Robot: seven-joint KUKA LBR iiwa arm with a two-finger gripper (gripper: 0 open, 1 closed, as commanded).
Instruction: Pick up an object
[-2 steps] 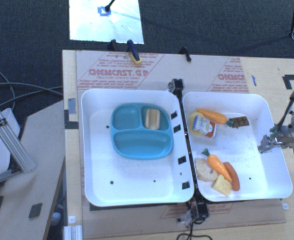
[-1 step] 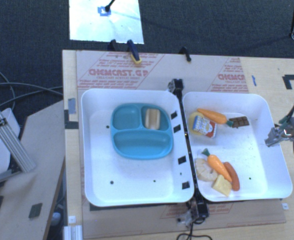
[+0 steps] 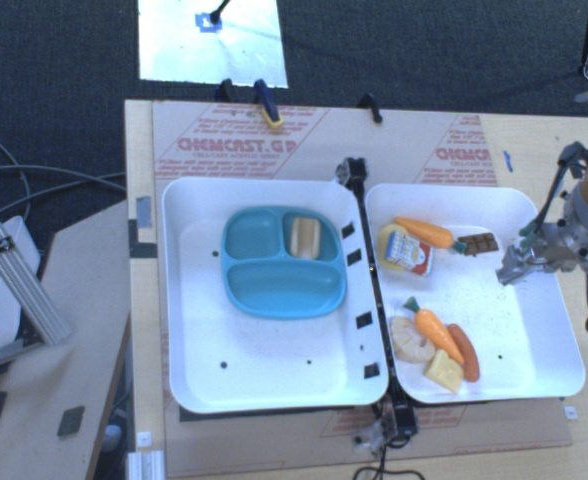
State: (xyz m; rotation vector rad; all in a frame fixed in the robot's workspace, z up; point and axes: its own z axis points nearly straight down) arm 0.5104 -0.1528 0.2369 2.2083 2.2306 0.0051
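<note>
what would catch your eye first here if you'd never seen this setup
The blue divided plate in the left bin stands out most, with a tan slice in one small compartment. In the right bin, bright toy food clusters along the left side, notably two carrots. The hand hovers at that bin's right.

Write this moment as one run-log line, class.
gripper: over right bin, holding nothing | nearest item: chocolate bar | blue plate: left bin | pick: not yet done
</note>
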